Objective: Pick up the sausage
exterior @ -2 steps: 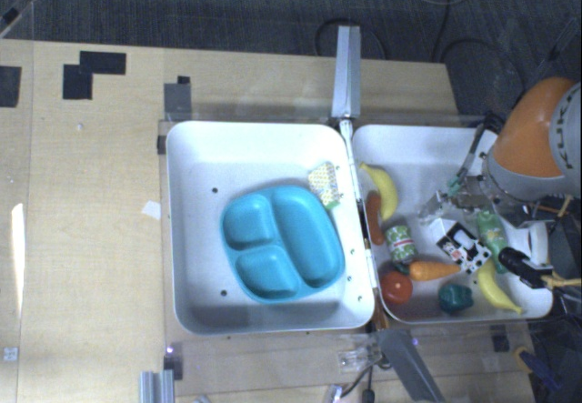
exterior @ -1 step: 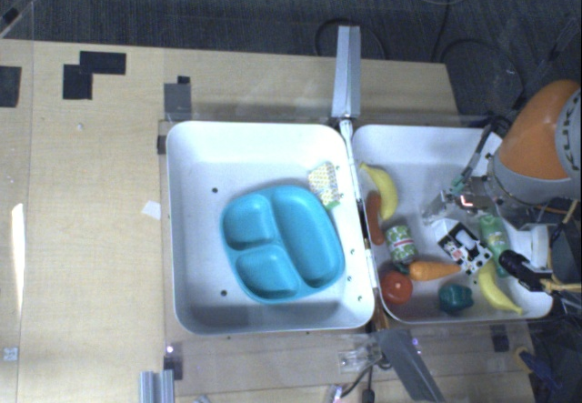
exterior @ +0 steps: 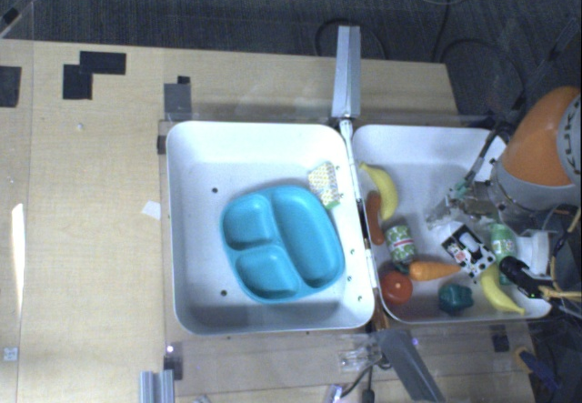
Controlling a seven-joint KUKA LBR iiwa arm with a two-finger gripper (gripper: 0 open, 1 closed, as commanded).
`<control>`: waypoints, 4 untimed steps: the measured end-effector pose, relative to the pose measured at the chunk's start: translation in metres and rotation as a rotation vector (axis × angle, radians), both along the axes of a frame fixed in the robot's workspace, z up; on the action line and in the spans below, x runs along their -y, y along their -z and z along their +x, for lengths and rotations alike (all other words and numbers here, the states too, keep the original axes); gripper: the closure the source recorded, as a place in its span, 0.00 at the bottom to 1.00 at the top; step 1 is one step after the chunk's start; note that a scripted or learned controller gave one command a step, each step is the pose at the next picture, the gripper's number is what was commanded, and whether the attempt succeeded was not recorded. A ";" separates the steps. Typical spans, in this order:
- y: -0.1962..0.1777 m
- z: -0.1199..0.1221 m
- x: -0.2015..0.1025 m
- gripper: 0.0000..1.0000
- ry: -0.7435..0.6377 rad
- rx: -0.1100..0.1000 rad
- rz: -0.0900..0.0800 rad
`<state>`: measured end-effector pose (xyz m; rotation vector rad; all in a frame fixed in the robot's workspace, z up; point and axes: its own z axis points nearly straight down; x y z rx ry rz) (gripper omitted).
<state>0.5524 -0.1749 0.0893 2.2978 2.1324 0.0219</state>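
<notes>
- The sausage [exterior: 374,215] lay in the right bin [exterior: 427,151], against its left wall, long axis running near to far, just beside the banana [exterior: 383,191].
- The gripper [exterior: 475,248] stood well right of the sausage; whether it was clenched could not be told.
- The left bin [exterior: 195,210] held a blue divided plate [exterior: 283,242].
- Other toy foods shared the right bin.

Grey arm [exterior: 546,151] with orange band at right, hand [exterior: 468,249] lowered, angled left
</notes>
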 end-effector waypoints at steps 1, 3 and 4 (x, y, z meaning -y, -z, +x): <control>0.000 -0.010 0.001 0.00 0.070 0.000 0.008; 0.000 -0.029 -0.014 0.00 0.126 -0.002 -0.005; -0.022 -0.064 -0.047 0.00 0.098 -0.011 -0.004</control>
